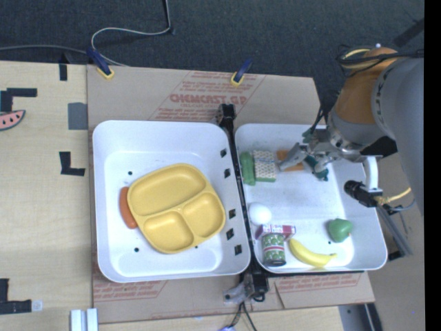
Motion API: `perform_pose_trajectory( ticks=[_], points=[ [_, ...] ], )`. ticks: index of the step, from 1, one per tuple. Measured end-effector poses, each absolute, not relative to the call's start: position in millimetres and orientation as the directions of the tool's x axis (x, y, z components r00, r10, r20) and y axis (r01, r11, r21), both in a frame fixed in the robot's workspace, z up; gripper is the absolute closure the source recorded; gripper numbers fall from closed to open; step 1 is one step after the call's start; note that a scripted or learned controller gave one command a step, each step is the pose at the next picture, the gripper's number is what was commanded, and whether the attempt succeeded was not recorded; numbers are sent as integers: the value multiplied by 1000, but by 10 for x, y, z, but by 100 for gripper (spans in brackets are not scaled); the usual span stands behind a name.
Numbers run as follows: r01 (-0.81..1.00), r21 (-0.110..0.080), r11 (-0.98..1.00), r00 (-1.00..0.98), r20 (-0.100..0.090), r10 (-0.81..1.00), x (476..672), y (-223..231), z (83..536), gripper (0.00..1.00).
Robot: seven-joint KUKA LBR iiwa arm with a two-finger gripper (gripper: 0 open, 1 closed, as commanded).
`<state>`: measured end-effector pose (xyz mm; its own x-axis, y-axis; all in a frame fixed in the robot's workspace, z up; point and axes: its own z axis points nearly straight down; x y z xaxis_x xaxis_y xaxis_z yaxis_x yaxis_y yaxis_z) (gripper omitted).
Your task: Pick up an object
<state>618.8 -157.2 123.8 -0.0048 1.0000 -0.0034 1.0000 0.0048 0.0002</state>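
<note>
My gripper (308,161) hangs low over the back of the right bin (358,257), with its fingers spread apart and nothing clearly between them. An orange piece (288,162) lies on the bin floor just under its left finger, touching or nearly so. Left of that lies a green-edged, white patterned pad (260,166). Nearer the front are a white ball (260,214), a small can with a green label (273,247), a banana (310,253) and a green pepper-like toy (339,229).
The left bin (110,157) holds a yellow divided plate (177,206) with a red-orange item (127,207) poking out at its left side. Black clips line the wall between the bins. The arm's grey body (400,109) fills the right side.
</note>
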Motion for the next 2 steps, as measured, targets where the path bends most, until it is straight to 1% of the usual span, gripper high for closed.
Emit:
perform_pose_trajectory(
  ticks=[1, 2],
  points=[
    [1000, -11, 1, -1, 5, 1000, 6675, -1643, 863, 0],
    [1000, -8, 2, -2, -3, 1000, 6674, -1663, 954, 100]
  ],
)
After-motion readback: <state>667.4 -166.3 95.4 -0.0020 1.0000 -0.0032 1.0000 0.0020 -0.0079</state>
